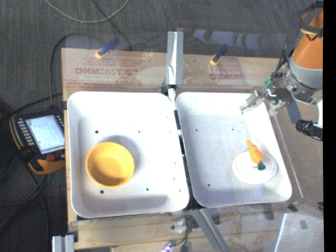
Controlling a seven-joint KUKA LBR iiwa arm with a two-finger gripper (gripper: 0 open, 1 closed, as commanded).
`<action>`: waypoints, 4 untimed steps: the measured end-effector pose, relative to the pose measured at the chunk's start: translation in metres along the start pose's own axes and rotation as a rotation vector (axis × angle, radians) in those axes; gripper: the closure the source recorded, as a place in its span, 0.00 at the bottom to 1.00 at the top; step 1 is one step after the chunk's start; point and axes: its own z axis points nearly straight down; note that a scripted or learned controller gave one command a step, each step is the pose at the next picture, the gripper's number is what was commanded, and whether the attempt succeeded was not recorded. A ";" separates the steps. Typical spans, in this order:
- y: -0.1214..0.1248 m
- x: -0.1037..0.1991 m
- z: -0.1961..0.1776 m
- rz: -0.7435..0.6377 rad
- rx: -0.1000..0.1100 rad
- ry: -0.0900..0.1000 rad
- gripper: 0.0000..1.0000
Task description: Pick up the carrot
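Observation:
The carrot, small and orange with a green top, lies in the right bin near its right side. It rests on a flat white disc. My gripper hangs over the bin's far right corner, up and slightly right of the carrot and well apart from it. Its fingers look spread open with nothing between them. The arm's orange band rises behind it at the right edge.
A yellow bowl sits in the left bin toward its front left. A metal divider post stands at the back between the bins. A teach pendant lies off the bench to the left.

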 end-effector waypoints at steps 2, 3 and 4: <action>-0.035 -0.023 0.147 0.044 -0.007 0.010 0.00; -0.037 -0.023 0.143 0.043 0.003 0.011 1.00; -0.015 0.011 0.062 -0.184 0.002 0.000 1.00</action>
